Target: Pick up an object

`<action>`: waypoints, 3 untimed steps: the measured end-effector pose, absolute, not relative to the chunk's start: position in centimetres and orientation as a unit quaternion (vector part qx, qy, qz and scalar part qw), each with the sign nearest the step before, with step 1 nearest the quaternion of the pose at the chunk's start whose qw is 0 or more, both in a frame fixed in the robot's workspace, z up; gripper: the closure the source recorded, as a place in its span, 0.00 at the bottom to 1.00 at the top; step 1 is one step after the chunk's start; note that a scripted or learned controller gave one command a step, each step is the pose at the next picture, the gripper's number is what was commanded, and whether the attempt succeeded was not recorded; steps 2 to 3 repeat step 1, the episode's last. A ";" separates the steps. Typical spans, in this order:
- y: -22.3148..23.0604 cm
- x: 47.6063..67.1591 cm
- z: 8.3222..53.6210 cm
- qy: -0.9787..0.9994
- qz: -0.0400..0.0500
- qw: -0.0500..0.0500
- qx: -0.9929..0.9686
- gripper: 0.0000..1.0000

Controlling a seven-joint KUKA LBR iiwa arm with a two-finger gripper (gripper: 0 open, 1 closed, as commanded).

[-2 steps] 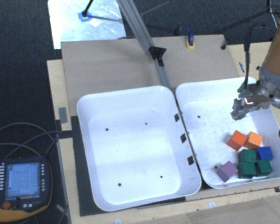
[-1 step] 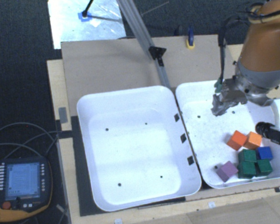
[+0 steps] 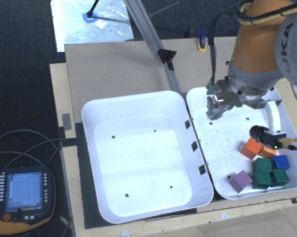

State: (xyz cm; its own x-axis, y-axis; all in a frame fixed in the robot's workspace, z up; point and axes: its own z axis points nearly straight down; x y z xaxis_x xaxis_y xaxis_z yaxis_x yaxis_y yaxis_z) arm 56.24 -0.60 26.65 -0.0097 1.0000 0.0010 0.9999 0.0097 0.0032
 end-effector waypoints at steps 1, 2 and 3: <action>5.7 56.9 25.6 0.711 0.001 0.000 0.703 1.00; 5.7 56.9 25.6 0.711 0.001 0.000 0.703 1.00; 5.7 56.9 25.6 0.711 0.001 0.000 0.703 1.00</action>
